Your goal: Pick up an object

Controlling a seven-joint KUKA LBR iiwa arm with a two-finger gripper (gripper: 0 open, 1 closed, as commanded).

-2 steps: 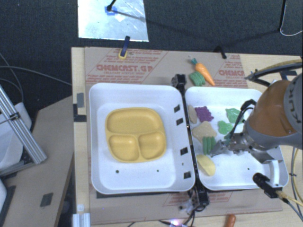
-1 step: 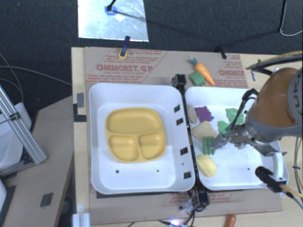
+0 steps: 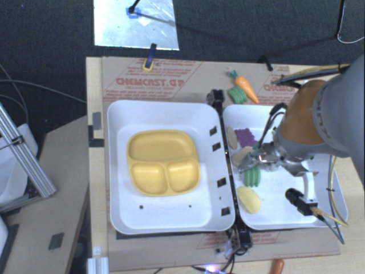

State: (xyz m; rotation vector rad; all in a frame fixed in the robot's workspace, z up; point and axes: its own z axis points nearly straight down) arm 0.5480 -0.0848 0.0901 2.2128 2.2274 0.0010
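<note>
From my remote station I count two shallow white bins on the bench. The left bin (image 3: 120,210) holds one yellow three-compartment plate (image 3: 163,161), lying flat near its middle. The right bin (image 3: 274,220) holds four small toys that I can make out: one purple grape cluster (image 3: 246,136) toward its 11 o'clock corner, one beige piece (image 3: 231,135) just beside the grapes at their 9 o'clock, one green ridged vegetable (image 3: 252,177) near the left wall, and one pale yellow lemon-like piece (image 3: 248,199) at the green one's 6 o'clock, close to it. The grey arm (image 3: 336,116) with its orange band reaches in from 3 o'clock, and its gripper (image 3: 249,161) sits low over the right bin's left side, right above the green vegetable's upper end. I cannot tell how its fingers stand; they blur into the toys beneath. Outside the bins, at 12 o'clock of the right bin, lie one toy carrot (image 3: 246,86) and one green toy (image 3: 237,95) touching it. One blue-and-yellow tool (image 3: 150,57) lies on the cardboard at 12 o'clock of the left bin.
</note>
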